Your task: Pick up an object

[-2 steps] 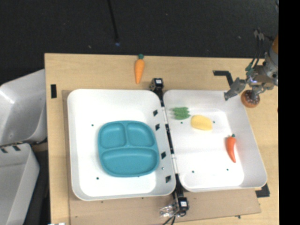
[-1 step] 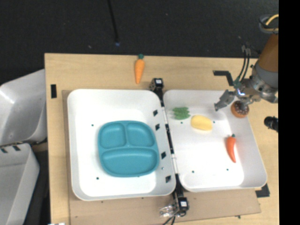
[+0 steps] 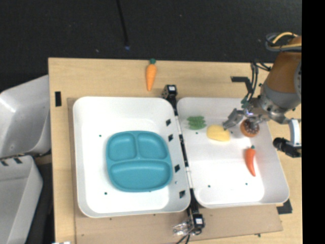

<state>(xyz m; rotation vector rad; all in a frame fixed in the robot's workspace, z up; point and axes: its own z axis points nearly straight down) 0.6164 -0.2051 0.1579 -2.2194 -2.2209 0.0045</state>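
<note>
The right bin (image 3: 228, 187) holds a yellow lemon-like piece (image 3: 218, 133), a small green leafy piece (image 3: 196, 121) and a red-orange pepper or carrot (image 3: 251, 161). My gripper (image 3: 238, 120) hangs low over the bin's upper right part, just right of the yellow piece and not touching it as far as I can tell. A round brown-and-white part (image 3: 250, 127) sits right under the wrist. The arm's orange band (image 3: 282, 75) rises toward the right edge.
The left bin (image 3: 86, 136) carries a blue divided plate (image 3: 138, 160). An orange carrot (image 3: 151, 74) lies on the wooden bench (image 3: 101, 75) behind the bins. Black clips (image 3: 170, 91) sit along the seam between the bins.
</note>
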